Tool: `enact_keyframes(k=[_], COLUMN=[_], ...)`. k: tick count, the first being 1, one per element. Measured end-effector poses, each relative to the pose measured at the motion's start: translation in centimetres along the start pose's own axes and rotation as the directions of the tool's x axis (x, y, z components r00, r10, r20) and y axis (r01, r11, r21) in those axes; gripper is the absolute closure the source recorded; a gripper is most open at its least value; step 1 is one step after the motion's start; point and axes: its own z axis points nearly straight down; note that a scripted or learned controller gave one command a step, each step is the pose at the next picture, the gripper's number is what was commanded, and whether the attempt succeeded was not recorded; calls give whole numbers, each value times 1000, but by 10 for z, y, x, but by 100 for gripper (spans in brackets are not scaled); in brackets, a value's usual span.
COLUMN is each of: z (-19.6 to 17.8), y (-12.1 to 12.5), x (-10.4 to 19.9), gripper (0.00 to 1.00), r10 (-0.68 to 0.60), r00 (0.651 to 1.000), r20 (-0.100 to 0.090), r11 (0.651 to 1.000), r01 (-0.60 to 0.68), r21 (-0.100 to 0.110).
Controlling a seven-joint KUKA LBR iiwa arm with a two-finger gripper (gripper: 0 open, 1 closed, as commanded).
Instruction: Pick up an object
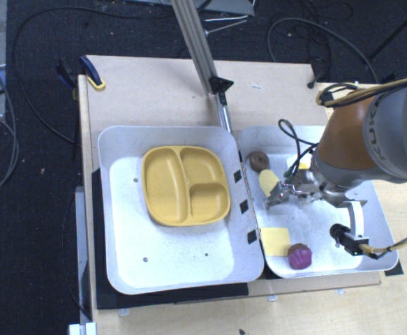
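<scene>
Yellow dominates the left bin (119, 257): a three-compartment plastic tray (186, 185) lies alone there, a little toward twelve o'clock from the bin's middle. The right bin (381, 208) holds the loose pieces. A brown round object (259, 161) sits at its eleven o'clock corner, with a pale yellow rounded object (269, 181) just beside it toward six o'clock. A flat yellow block (274, 241) lies near the seven o'clock corner, and a purple knobbly object (299, 256) sits near it at six o'clock.

The claw (281, 195) is low in the right bin, its tip next to the pale yellow piece on that piece's five o'clock side. Whether it is spread or closed cannot be told; nothing is seen clamped in it.

This looks like the approach or grasp step, with no object lifted yet. The pale yellow piece seems the likeliest target. The next move would call for centring over it, closing firmly, then rising straight up, clear of the divider between the bins.

No brand, label or readable writing shows on the surface, bins or objects.
</scene>
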Motion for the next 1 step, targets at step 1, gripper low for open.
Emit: enact_keyframes(k=[1], z=[10], y=[1], x=[0], gripper=[0], r10=[0], r00=[1000], r20=[0], r11=[1000], r01=[0], r21=[-3])
